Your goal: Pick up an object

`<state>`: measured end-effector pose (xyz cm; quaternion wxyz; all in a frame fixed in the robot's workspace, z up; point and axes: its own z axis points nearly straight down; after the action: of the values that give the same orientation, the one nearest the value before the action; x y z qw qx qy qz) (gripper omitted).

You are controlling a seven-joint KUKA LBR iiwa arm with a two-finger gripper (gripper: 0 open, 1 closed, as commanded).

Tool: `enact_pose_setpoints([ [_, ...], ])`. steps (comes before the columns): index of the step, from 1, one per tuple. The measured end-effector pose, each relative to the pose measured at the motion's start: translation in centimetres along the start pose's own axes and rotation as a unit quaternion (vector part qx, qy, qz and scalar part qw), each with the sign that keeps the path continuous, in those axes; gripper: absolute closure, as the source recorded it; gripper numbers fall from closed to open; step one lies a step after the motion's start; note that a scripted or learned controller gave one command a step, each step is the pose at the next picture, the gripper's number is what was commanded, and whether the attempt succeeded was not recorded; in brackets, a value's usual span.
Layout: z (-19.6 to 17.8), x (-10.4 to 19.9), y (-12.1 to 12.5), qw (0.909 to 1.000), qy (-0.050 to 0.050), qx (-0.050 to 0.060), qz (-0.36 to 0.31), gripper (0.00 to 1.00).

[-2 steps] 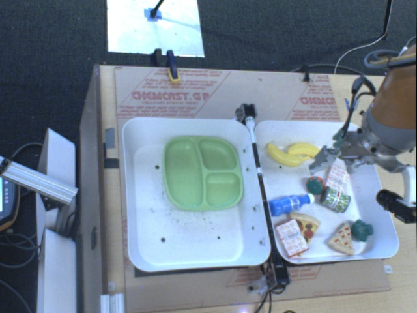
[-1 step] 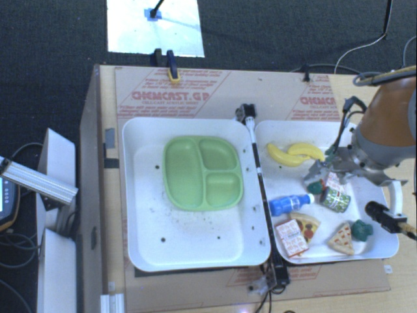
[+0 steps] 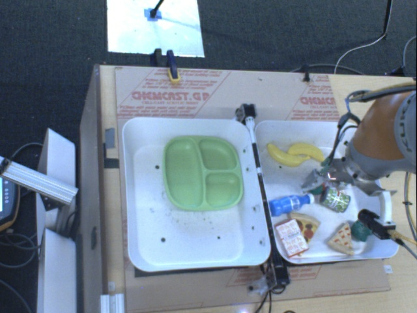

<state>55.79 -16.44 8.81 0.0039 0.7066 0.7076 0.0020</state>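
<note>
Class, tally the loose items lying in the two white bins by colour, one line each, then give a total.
Green: 2, the divided plate and the can
Yellow: 1, the banana
Blue: 1, the bottle
Mixed colours: 2, the red-and-white box and the pizza slice
Total: 6

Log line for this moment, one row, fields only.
arm: over right bin | gripper: above green can | grasp: unconfirmed | left bin: green tray

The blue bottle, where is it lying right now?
In the camera view the blue bottle lies in the right bin, close to the divider between the two bins, below the yellow banana and just above the pizza slice.
</note>
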Motion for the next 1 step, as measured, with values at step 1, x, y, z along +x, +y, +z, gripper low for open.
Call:
enact_pose_setpoints([
  [1, -1.27, -0.36, 0.22, 1.0000, -0.004, -0.005, 0.001, 1.00],
])
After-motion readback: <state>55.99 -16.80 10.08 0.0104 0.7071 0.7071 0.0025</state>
